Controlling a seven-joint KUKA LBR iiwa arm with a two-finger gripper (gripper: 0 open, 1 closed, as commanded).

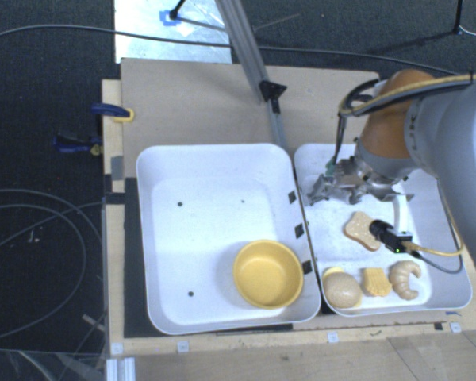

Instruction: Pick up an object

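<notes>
The claw point(327, 189) hangs over the right bin point(317, 161), holding nothing; whether it is parted, I cannot tell.

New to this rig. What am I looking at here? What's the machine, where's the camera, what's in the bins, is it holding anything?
One camera, fixed above the bench, looks down at a slant on two shallow white bins side by side. The grey arm with an orange band comes in from the right of the picture; it is a robot arm, moved by a program, whose job is to pick up an object. Its tool hangs low over the far part of the right bin. I cannot tell from this angle whether it grips anything; nothing is clearly seen in it.

The left bin holds a yellow bowl near its front right corner. In the right bin lie toy foods: a slice of bread in the middle, and along the front edge a round bun, a small yellow piece and a croissant.
</notes>
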